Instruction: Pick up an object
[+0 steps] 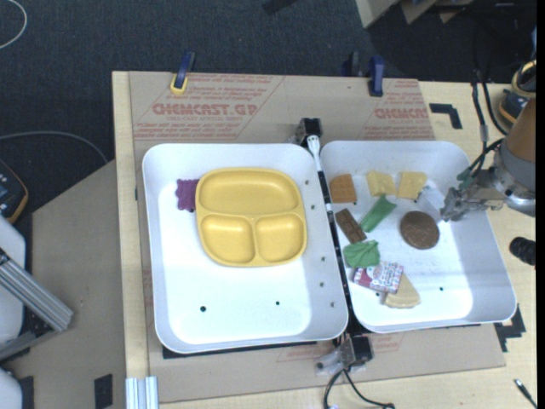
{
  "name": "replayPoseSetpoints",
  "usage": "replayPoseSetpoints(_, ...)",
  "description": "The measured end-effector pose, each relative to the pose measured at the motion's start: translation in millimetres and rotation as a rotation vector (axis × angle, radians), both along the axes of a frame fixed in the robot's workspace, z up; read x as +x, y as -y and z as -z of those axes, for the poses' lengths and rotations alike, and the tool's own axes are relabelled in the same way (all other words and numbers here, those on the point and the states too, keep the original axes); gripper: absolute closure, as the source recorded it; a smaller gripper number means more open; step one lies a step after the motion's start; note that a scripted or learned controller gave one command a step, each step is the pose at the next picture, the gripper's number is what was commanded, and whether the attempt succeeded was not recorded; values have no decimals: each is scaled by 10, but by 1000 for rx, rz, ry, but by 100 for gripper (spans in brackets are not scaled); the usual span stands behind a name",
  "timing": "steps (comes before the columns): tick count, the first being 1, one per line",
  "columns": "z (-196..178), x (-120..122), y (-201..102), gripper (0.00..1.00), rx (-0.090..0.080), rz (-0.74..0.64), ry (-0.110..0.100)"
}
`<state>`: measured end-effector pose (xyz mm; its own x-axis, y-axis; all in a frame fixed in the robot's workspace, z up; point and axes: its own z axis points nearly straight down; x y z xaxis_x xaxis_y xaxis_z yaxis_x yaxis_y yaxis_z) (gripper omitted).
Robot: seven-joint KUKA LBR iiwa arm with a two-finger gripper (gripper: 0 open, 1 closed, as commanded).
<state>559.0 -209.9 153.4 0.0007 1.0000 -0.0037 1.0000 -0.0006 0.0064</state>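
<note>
The jaws (456, 204) hang low over the right bin (477, 309), close to its far right side, and whether they are released or clenched cannot be told; nothing is seen between them. Just to their left and slightly nearer lies a round brown disc (420, 229) on the bin floor, apart from the jaws as far as can be judged. The grey arm (519, 164) comes in from the right edge.

Further left in the same bin, along the far side, sit two pale yellow blocks (396, 184) and a tan brown block (343, 188). Near them a long green piece (377, 212) lies at a slant, with a dark brown bar (349, 225) beside it at the bin's left wall. Nearer still are a crumpled green piece (361, 253), a red-and-white patterned packet (381, 276) and a pale wedge (402, 293) touching it.

The left bin (238, 313) holds a yellow three-compartment tray (251, 214) toward its far side, with a small purple thing (185, 193) tucked against the tray's left edge. Both bins rest on a cardboard-covered worktop (255, 105) with red lettering.
</note>
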Motion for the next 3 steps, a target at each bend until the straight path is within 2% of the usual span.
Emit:
replayPoseSetpoints(1,-475,97,4,100,0,-2,1)
replayPoseSetpoints(2,-735,108,7,100,1,-2,-1)
replayPoseSetpoints(3,-667,273,-552,100,5,-7,-6)
